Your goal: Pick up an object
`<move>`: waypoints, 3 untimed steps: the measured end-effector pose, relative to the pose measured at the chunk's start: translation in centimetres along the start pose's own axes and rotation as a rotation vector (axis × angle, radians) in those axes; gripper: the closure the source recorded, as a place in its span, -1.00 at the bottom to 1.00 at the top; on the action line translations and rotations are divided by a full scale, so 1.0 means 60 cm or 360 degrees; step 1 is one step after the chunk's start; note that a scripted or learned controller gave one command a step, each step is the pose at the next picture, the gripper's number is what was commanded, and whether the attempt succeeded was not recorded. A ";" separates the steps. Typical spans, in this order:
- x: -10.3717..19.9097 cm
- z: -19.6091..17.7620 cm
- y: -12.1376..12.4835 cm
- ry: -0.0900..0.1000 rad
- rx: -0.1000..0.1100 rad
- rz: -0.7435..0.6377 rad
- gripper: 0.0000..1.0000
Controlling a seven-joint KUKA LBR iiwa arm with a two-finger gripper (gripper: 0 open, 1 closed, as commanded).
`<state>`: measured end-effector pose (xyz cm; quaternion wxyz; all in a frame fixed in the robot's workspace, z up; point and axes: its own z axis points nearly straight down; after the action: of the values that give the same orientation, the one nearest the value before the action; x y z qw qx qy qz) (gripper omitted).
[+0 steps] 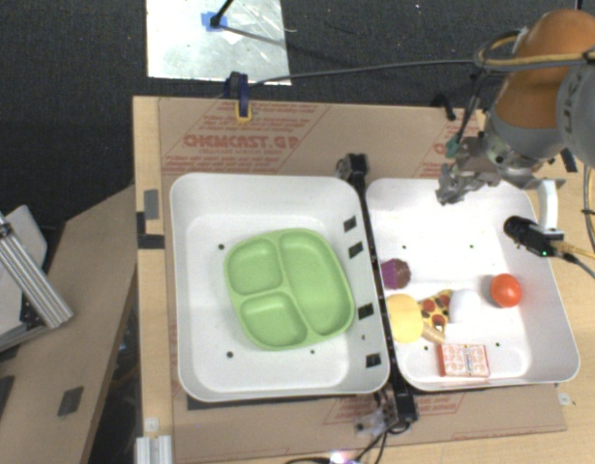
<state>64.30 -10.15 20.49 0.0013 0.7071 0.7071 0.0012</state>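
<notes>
Claw hanging over the far rim of the right white bin, objects lying well short of it.

The grey two-finger claw [454, 188] is hovering over the shallow white plastic bin [558, 351]; I cannot tell its state. The round orange ball [506, 290], purple ball [395, 274], yellow fruit [404, 317] and red-patterned card box [463, 361] are sitting nearer the camera, clustered, so a descent risks closing on nothing or nudging neighbours. The brown tabletop board [278, 129] is showing red "CHEMCAST" lettering.

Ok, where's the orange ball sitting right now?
The orange ball lies in the right bin, near its right wall, just right of a white object and above the red-patterned box.
</notes>
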 end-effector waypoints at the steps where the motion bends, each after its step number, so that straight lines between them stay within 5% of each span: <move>1: -0.009 -0.076 -0.003 -0.0001 -0.0004 0.0000 1.00; 2: -0.010 -0.161 -0.001 -0.0001 -0.0006 -0.0006 1.00; 3: 0.070 -0.149 -0.027 0.0001 0.0004 -0.0011 1.00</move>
<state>62.65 -5.96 29.40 0.0002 0.7046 0.7096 0.0005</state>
